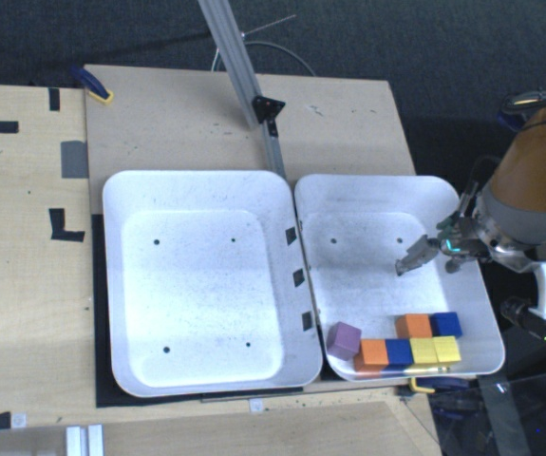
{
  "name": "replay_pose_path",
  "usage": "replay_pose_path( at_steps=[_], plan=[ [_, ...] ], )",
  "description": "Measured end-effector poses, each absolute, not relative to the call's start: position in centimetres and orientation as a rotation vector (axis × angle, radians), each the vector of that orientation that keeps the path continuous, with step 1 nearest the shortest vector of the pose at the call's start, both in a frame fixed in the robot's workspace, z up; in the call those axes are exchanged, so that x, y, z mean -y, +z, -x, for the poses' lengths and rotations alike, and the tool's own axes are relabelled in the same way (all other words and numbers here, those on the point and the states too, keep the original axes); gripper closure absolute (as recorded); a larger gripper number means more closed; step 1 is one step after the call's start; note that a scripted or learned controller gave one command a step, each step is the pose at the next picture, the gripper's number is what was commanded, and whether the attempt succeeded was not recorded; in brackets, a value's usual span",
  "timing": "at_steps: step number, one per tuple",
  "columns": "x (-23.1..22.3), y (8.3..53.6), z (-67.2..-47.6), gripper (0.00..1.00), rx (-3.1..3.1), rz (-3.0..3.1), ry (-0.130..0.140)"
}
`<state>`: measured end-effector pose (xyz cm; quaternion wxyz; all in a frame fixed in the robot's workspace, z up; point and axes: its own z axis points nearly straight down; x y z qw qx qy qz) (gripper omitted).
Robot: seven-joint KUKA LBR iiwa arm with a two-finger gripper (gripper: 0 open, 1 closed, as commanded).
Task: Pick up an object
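Nearest the camera, blocks crowd the right bin (377, 193) along its front wall: a purple block (345, 338), two orange blocks (374, 351) (413, 326), two blue blocks (399, 351) (446, 324) and two yellow blocks (425, 351) (447, 349), touching in a cluster. Farther back, the gripper (413, 260) hangs over the bin's bare middle, well apart from them; whether its jaws are apart or together I cannot tell. The left bin (111, 198) sits alongside. Beyond, a metal pole (230, 41) slants across the bench (348, 122).

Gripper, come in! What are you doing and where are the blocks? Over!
Gripper hovering over right bin, holding nothing. Blocks clustered along that bin's near edge, purple block at the left end. Nothing in the way.
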<state>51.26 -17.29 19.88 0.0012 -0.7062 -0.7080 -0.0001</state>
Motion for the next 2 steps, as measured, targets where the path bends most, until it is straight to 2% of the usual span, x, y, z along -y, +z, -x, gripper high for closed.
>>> replay_pose_path(
  at_steps=[1,2],
  plan=[
    [15.2,16.1,-51.9,0.00,2.221,2.216,0.005],
    [12.1,13.8,-49.9,0.00,2.220,2.216,0.004]
  ],
)
